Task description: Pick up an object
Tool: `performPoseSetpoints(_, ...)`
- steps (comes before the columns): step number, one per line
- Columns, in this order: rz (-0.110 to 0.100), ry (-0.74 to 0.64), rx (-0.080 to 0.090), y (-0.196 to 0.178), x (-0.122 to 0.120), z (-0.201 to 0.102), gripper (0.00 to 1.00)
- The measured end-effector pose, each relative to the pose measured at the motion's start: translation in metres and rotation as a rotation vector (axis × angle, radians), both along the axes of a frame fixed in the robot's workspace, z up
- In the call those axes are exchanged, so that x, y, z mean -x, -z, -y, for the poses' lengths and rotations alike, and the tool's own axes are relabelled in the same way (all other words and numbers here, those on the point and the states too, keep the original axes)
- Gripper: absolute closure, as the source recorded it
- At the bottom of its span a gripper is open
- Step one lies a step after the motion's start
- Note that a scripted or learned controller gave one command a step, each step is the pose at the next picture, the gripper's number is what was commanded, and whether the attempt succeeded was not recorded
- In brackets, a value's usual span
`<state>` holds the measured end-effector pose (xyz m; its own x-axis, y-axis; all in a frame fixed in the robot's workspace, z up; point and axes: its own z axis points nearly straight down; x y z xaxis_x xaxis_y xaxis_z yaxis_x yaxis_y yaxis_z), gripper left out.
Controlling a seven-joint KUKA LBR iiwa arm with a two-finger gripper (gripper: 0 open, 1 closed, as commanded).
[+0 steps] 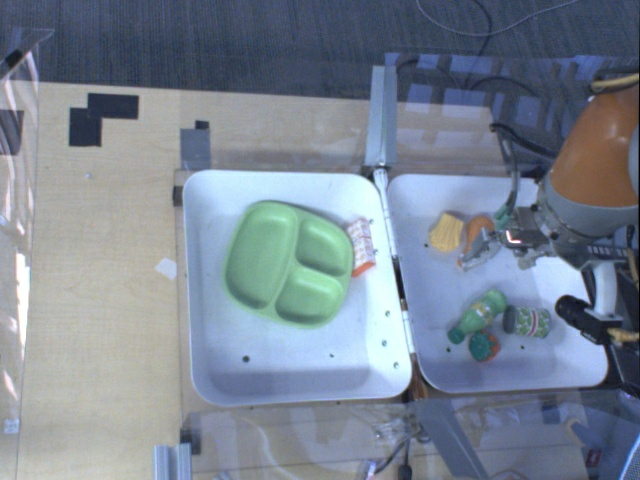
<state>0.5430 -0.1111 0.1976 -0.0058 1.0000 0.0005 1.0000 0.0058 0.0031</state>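
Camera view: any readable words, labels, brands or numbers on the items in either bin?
None can be read.
Small packet beside the green divided plate: red and white print, too blurred.
Small can in the right bin: patterned label, too small.
Green bottle: label illegible.

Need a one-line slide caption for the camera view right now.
Gripper low in right bin beside yellow piece; green bottle nearby; green tray in left bin.
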Motion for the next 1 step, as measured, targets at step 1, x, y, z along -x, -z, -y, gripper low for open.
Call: performPoseSetpoints(1,0.034,-0.075,0.011,0.0864,0.0312,-0.0024,0.0)
